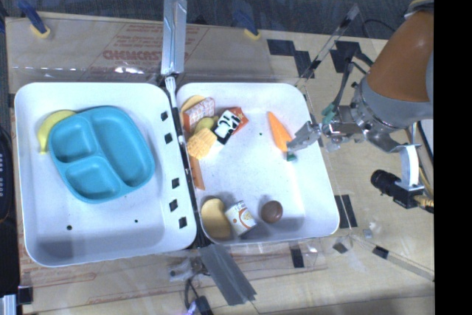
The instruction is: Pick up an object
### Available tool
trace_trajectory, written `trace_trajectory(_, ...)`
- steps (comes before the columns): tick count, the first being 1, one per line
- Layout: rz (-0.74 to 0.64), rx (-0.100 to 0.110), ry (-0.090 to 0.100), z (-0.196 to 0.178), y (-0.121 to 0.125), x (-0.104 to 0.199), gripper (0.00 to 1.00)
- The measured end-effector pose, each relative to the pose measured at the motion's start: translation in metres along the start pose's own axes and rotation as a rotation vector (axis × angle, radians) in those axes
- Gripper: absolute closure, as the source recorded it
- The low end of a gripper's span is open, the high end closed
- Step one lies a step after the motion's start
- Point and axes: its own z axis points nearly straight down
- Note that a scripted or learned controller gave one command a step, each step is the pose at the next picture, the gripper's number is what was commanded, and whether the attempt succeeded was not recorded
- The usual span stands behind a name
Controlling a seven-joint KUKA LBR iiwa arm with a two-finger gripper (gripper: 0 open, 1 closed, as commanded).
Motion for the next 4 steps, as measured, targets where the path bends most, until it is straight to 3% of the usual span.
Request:
trace_trajectory(1, -0.118, -0.002, 0.0, 0.019, -0.016, -0.013, 0.0)
trace_trajectory(2, 0.111, 0.007, 0.004, 0.126, 0.031, 0.017, 0.0)
trace_trajectory(3, 0.064, 0.001, 0.002, 0.154, 0.111, 0.008, 0.0)
trace_trajectory(4, 0.013, -0.019, 0.0, 0.164, 0.145, -0.006, 0.0)
